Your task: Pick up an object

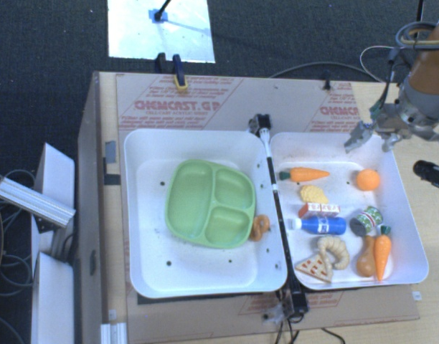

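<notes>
My gripper (371,139) hangs over the back rim of the right bin (413,224), fingers spread open with nothing between them. Below it in that bin lie an orange ball (368,180), a carrot (309,174), a yellow corn piece (313,193), a small red and white box (320,208), a blue bottle (321,225), a green-labelled can (366,219), a beige croissant (334,250), a pizza slice (314,268), a brown pear (365,261) and a second carrot (381,255). The orange ball lies nearest the gripper, a little in front of it.
The left bin (151,264) holds a green divided plate (210,203) and a small brown pretzel (260,227) against its right wall. A black divider clamp (270,170) runs between the bins. A cable (313,68) lies on the bench behind.
</notes>
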Robot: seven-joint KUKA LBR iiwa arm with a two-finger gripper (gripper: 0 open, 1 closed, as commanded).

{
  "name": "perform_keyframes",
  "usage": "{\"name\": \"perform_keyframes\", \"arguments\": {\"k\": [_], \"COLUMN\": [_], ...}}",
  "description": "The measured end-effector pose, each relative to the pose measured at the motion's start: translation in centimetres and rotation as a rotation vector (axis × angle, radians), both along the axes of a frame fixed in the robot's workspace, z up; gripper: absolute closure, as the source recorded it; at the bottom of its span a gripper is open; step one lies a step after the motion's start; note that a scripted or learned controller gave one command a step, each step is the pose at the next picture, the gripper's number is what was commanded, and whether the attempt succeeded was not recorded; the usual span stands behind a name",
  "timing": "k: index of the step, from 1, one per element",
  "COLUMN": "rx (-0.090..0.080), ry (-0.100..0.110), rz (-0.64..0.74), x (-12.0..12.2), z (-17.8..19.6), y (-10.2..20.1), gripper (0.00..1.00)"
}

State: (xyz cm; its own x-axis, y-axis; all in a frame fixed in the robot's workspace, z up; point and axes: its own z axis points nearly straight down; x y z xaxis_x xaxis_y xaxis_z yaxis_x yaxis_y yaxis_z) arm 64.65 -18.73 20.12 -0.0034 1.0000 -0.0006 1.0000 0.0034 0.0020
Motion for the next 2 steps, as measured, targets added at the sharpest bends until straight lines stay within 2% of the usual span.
{"name": "perform_keyframes", "arguments": {"k": [1,2], "rx": [0.000,0.000], "ry": [0.002,0.001], "rz": [-0.002,-0.002], "x": [-0.4,-4.4], "z": [-11.8,-11.7], "y": [-1.9,-1.9], "gripper": [0.00,0.00]}}
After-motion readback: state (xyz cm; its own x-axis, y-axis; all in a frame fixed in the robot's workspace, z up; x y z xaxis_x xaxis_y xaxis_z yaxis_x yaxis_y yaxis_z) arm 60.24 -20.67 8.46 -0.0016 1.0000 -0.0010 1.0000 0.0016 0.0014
